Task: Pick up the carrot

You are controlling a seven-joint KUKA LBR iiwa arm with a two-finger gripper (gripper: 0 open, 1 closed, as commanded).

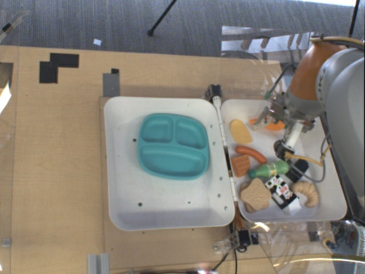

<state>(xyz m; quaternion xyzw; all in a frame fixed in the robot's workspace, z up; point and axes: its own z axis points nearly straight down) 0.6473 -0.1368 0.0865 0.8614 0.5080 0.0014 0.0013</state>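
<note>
I've got the gripper point(272, 117) down at the far end of the right bin point(336, 210), right over the carrot point(275, 127), an orange sliver beside the yellow piece point(240, 132). Whether the fingers are apart or closed, I cannot tell. Looks like the grasp step; next it needs a firm close, then a straight lift.

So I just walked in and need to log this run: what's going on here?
The gripper is down at the far end of the right bin, right by the carrot; whether it holds it is unclear. Other toy foods lie nearer in that bin. The left bin holds a teal divided plate.
</note>
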